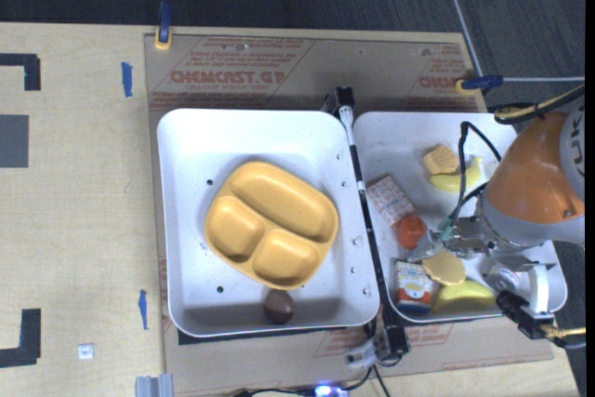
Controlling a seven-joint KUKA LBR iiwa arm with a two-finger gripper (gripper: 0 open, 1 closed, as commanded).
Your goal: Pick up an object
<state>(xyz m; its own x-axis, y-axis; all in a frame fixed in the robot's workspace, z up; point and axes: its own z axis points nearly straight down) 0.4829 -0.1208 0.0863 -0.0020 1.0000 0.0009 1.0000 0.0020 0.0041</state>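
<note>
- Camera view locates the gripper (449, 242) low over the right bin (390, 133), at the end of the grey arm (535, 191) with its orange band, which reaches in from the right.
- Gripper state: cannot be told; the wrist body covers the tip from above.
- Nothing can be confirmed as held.
- Just below the gripper lies a round tan disc (445, 269), touching a yellow banana-shaped piece (463, 294) beneath it.
- Just left of the gripper sits a small orange-red object (409, 230).
- A patterned wrapper (389, 197) lies above and left of that object.
- A small carton (412, 283) sits at the bin's lower left.
- Pale yellow items (446, 165) rest near the bin's upper middle, partly behind a black cable.
- The left bin (186, 200) holds a yellow three-section tray (271, 221), with a dark brown ball (278, 305) just beside the tray's lower edge.
</note>
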